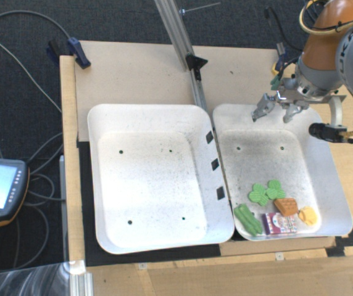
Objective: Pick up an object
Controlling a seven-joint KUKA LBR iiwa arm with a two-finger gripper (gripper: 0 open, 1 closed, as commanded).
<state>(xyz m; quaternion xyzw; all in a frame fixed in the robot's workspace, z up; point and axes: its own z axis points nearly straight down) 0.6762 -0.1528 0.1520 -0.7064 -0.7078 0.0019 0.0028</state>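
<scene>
Grey arm w/ orange band (332, 26) reaches in from right, wrist bent down; tool (274, 115) over right white bin's (324, 165) far edge, fingers apart, seemingly empty. Green leaf-shaped toy (265, 192) etc. at near end.

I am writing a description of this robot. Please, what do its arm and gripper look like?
The arm is grey with a rounded orange band above the wrist. A yellow cable loops near the band. The gripper is metallic grey, with two short fingers. A black part projects beside it.
</scene>
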